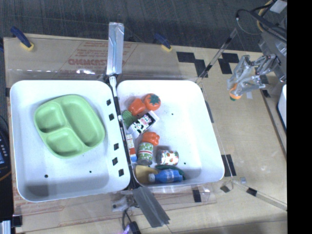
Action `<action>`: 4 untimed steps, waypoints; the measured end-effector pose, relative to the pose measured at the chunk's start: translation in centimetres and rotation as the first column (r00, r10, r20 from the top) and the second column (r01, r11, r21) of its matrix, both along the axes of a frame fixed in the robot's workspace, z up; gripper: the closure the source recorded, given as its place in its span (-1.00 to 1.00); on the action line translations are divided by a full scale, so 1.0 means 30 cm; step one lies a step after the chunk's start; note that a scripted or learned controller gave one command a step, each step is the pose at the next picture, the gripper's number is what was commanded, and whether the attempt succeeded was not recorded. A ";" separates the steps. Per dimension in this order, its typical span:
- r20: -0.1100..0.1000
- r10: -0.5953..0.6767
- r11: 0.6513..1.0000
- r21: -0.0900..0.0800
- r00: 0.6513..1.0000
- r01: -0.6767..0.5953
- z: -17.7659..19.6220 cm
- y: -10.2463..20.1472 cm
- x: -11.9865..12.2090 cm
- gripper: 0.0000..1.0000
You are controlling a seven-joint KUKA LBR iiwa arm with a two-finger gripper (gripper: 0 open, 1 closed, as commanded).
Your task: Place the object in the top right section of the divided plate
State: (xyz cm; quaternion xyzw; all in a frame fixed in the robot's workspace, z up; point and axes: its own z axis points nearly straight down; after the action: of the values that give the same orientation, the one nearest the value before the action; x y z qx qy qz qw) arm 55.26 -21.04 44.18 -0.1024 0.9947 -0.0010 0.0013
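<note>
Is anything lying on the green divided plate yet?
No: the green divided plate in the left bin has nothing in its sections, and the toys are all in the right bin.

Claw (pixel 242 82) fingers too small to read; small orange blob beside them unidentifiable.

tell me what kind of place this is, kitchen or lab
Most likely a robot lab bench, not a kitchen: two white bins taped to a board, toy food heaped in one, a green divided plate in the other, cables at right.

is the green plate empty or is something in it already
Empty: all three sections of the green plate show bare green, and the toys lie in the other bin.
</note>
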 end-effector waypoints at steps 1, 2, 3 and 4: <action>0.003 0.002 1.000 -0.002 1.000 -0.002 0.038 0.000 0.003 1.00; -0.002 0.177 0.984 0.001 0.984 -0.177 0.006 0.005 0.024 1.00; 0.002 0.179 0.984 -0.002 0.984 -0.179 0.045 0.006 0.028 1.00; 0.006 0.180 0.984 -0.006 0.984 -0.180 0.084 0.007 0.031 1.00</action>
State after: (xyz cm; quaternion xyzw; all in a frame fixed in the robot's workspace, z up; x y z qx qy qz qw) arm 56.20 -20.82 46.69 -0.1920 0.9814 -0.0037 0.0043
